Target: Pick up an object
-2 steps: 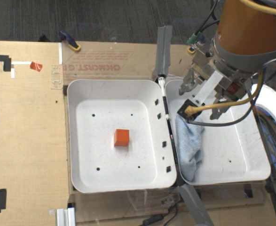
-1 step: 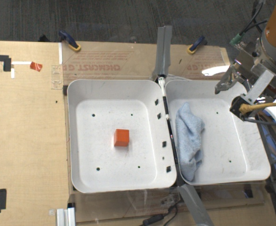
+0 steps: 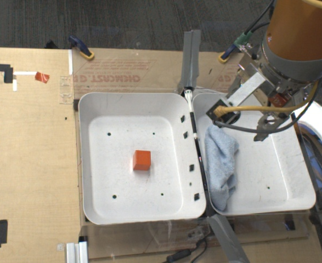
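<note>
A small orange-red cube sat centred in the left white bin; a pale-blue cloth lay against the left wall of the right white bin; the pincer hung over that bin; open or closed, I could not tell.

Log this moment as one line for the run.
gripper: over right bin, right of blue-grey cloth | cloth: crumpled along that bin's left wall | orange block: middle of left bin
</note>
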Controlling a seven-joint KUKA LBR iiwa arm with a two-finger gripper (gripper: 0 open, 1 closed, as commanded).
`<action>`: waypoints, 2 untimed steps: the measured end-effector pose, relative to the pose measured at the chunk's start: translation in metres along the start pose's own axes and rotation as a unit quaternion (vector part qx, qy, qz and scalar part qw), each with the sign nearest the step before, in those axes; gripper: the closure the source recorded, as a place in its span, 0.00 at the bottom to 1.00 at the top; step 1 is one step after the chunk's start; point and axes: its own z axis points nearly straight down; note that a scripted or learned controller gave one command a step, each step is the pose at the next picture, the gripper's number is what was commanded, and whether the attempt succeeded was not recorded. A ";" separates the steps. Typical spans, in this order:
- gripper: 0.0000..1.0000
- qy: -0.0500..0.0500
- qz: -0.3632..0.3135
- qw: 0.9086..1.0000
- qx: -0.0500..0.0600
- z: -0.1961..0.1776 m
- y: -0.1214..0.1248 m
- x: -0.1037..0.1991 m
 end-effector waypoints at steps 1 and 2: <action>0.00 0.001 0.189 0.982 0.000 -0.001 -0.041 0.028; 0.00 0.000 0.190 0.982 -0.001 -0.001 0.017 -0.011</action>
